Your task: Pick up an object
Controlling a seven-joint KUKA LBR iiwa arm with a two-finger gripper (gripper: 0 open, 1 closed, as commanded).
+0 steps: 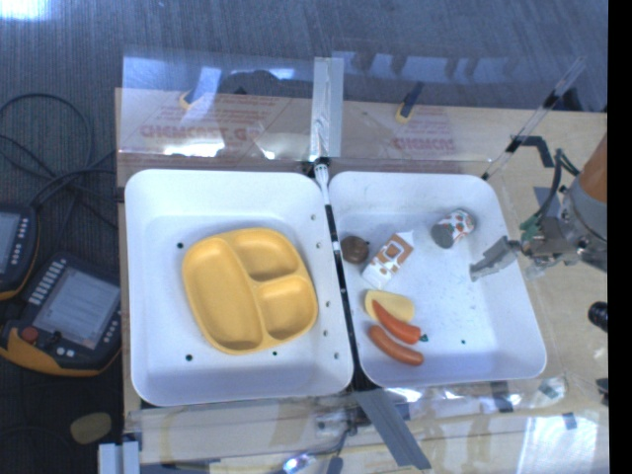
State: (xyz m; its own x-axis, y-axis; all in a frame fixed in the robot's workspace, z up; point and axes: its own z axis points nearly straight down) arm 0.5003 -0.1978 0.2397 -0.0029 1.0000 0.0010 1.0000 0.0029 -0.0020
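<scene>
The right bin [513, 354] holds several small objects. A brown round piece [354, 249] lies by the left wall, with a white and orange box [393, 255] beside it. A grey, white and orange lump [453, 228] sits further back. Toward the front lie a yellow piece [385, 304], a red pepper-like piece [398, 321] and a reddish sausage [396, 346]. My gripper [491, 258] hangs over the right side of this bin, to the right of the lump and the box, with nothing seen in it.
The left bin [148, 363] holds a yellow divided plate [249, 289]. A ridge [336, 265] separates the bins. Clear plastic sheets stand behind them. Pendants and cables lie on the floor at left.
</scene>
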